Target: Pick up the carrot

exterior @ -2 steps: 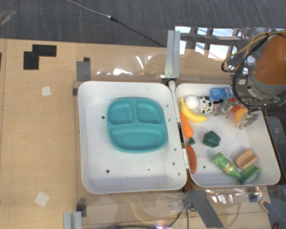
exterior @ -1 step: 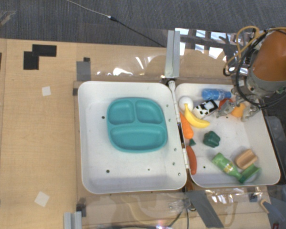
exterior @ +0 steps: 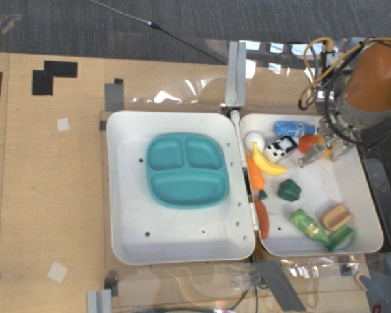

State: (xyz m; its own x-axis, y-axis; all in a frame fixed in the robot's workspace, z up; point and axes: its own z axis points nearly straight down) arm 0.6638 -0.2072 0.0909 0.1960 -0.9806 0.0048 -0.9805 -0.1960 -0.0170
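Two shallow white bins side by side on the counter (exterior: 45, 194). Left bin (exterior: 127, 240) carrying a teal compartment tray (exterior: 186, 171) near its middle. Right bin (exterior: 371, 237) crowded with small things. Grey arm (exterior: 375, 87) with orange band reaching in from the right, above the right bin's upper right corner. Gripper (exterior: 319, 150) low over the upper part of the right bin, just right of a red-orange piece (exterior: 306, 142) and near the black-and-white cow toy (exterior: 281, 148); whether open or closed, cannot tell, and nothing seen held. Carrot (exterior: 255, 173) lying along the left wall of the right bin, orange, long axis running roughly up and down, touching or just beside the yellow banana (exterior: 267, 163) on its right. Well apart from the gripper. Red pepper-like piece (exterior: 262, 218) below the carrot, also against the left wall. Blue item (exterior: 292, 128) near the top edge. White ball (exterior: 253, 139) at the upper left, just above the banana's end. Dark green block (exterior: 289, 189) near the middle. Green bottle-shaped item (exterior: 316, 229) lying tilted toward the lower right, with a tan block (exterior: 335, 216) just beside it. Small dark green bit (exterior: 260, 193) just below the carrot's lower end.
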